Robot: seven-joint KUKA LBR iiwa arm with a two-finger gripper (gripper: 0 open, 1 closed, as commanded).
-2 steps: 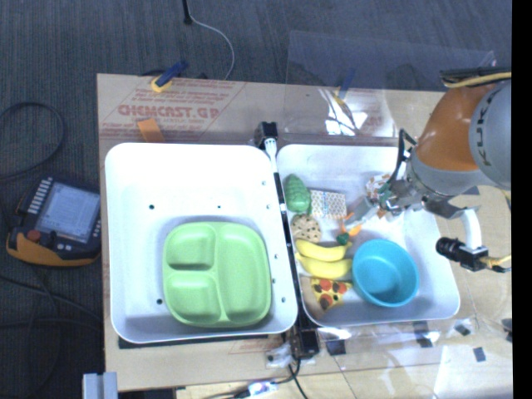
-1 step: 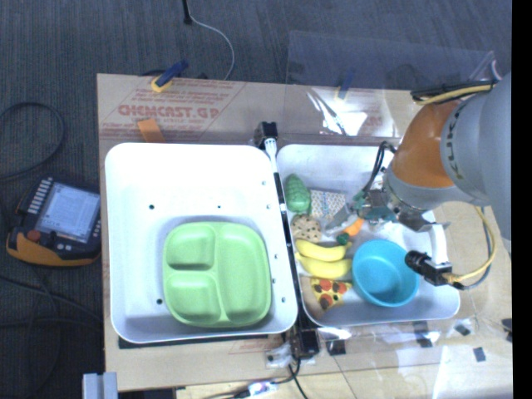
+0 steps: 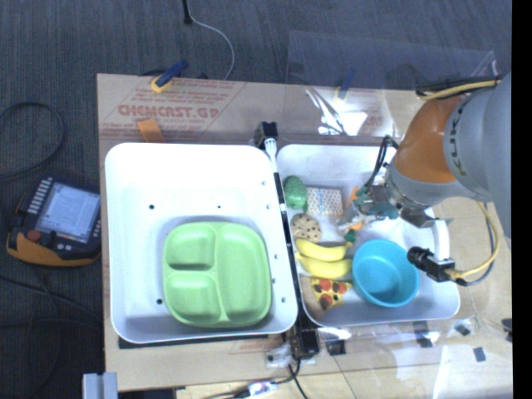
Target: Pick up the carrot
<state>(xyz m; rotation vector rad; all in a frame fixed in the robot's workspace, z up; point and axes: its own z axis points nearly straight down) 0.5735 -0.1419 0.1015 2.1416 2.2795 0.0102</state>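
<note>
Bins (image 3: pixel 125 223) are sitting below the arm (image 3: pixel 465 148); the gripper (image 3: pixel 370 202) is hovering in the right one, finger state unclear. Just below it, the small orange carrot (image 3: pixel 353 223) is lying, likely light, stiff, slippery plastic; gripping mid-length looks best.

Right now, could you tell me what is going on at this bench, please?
A grey KUKA arm with an orange band reaches from the right into the right bin. Its gripper is down among the clutter there, at a small orange carrot beside the blue bowl, the bananas, a cookie and a green item. Whether it grips the carrot cannot be made out. The left bin holds a green divided plate.
</note>
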